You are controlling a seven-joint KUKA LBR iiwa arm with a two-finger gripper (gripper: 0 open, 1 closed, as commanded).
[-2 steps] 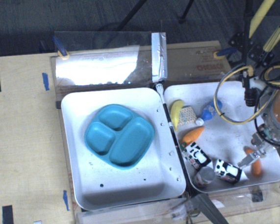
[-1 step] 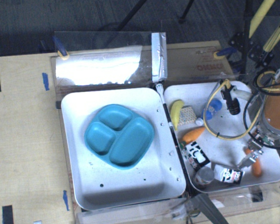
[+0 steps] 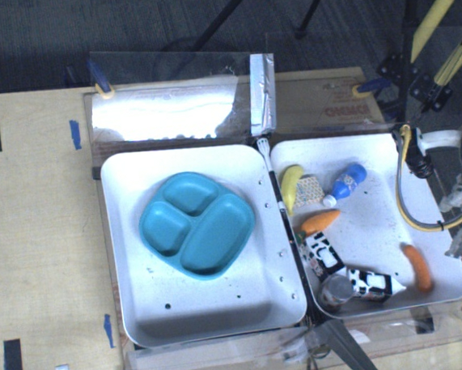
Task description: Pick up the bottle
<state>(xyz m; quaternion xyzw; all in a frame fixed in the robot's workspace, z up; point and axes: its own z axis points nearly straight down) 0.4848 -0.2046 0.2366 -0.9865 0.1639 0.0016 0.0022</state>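
**Item: bottle** (image 3: 347,183). Small, clear plastic with a blue cap and blue label, lying on its side in the upper middle of the right bin (image 3: 373,143). Round body, smooth and probably slippery.

**Neighbours.** A yellow banana (image 3: 291,184), curved and matte, lies just left of the bottle beside the divider between the bins. A pale speckled sponge-like block (image 3: 309,190) sits between banana and bottle, near both. An orange carrot (image 3: 320,221), tapered and smooth, lies just below them. Lower in the bin: a black-and-white patterned piece (image 3: 325,253), a second black-and-white item with a greyish round end (image 3: 362,284), and an orange sausage (image 3: 418,266) near the right wall.

**Left bin** (image 3: 145,310). Shallow white plastic, holds a blue compartment plate (image 3: 197,222) with three rounded wells, glossy.

**Arm.** Grey parts and a yellow cable (image 3: 412,195) show at the right edge of the surface; I cannot tell what state the gripper is in.

**Risks, as judged.**
- The bottle, being round and lying down, may roll aside under a closing pinch.
- The slanted lie calls for matching wrist angle; a mismatch would likely slip off the cap.
- The crowded left side may lead to a pinch on the block or carrot instead.
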